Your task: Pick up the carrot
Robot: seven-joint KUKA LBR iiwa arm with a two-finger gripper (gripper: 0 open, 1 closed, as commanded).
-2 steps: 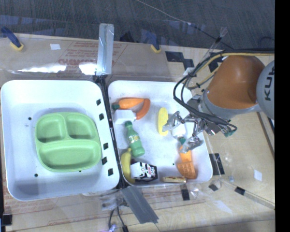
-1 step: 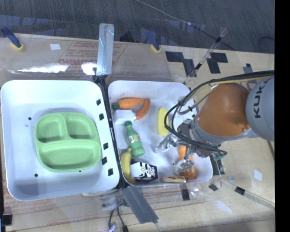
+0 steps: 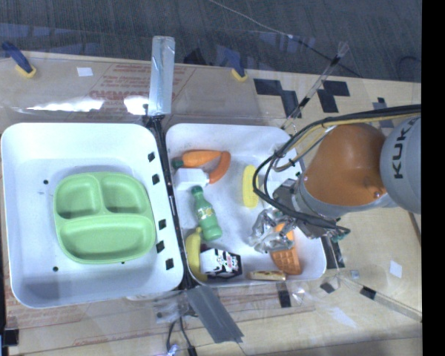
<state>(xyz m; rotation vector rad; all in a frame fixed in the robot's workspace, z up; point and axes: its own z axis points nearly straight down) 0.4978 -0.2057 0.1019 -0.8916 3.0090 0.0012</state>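
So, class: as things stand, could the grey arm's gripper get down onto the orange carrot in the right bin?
Probably yes. The orange carrot lies uncovered near the bin's far end, nothing on top, though a curved orange piece touches it. The gripper hangs over other items.

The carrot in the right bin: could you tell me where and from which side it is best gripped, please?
Probably the middle of the carrot, from above. It lies flat, lengthwise across the bin, green top toward the divider, so the fingers would close across its narrow width. An orange curved piece touches its tip; stay clear. The tool is lower right.

Carrot open above (green bottle just below).
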